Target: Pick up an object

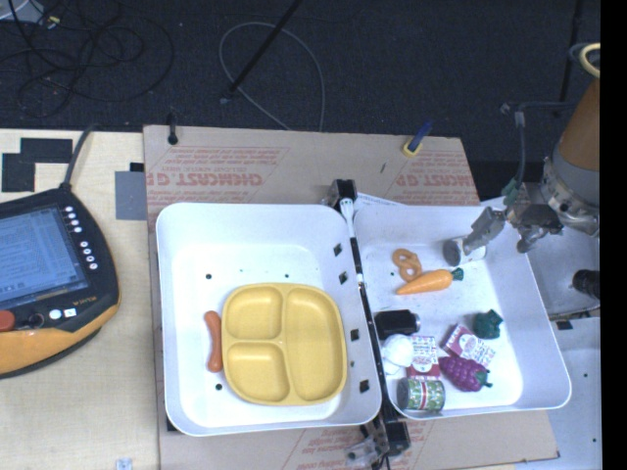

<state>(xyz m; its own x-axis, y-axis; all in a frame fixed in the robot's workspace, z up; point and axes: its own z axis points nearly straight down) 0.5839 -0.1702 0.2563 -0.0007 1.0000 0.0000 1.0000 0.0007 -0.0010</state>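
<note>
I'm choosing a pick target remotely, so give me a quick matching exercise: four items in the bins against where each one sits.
Items:
1. orange toy carrot
2. yellow divided plastic plate
3. green-labelled small can
4. orange toy sausage

Places:
A. left bin, left of the plate
B. right bin, near edge
C. right bin, below the pretzel
D. left bin, centre

Pairs: 1-C, 2-D, 3-B, 4-A

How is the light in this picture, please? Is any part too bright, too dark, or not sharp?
Camera view: even, soft light, shadows faint; the right bin floor looks nearly washed out, while the dark floor at the top swallows its cables; the carrot and yellow plate are fairly sharp; the end effector looks slightly soft; small labels on the can cannot be read.
</note>
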